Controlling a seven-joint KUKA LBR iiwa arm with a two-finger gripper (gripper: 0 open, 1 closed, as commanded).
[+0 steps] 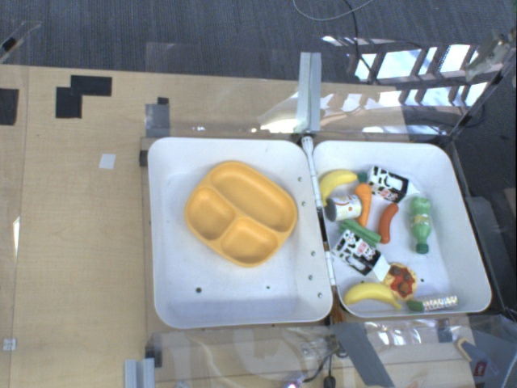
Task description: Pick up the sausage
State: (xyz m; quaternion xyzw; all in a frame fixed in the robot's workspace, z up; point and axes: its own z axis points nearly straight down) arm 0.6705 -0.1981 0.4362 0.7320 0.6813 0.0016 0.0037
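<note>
Lying in right bin (pixel 452 176), sausage (pixel 388 221) (beside carrot (pixel 365 204))

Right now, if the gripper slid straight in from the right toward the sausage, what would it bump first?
Probably the green bottle, lying just right of the sausage; height is unclear.

arm, wrist, gripper: pose and state cannot be told from camera view at this moment.
</note>
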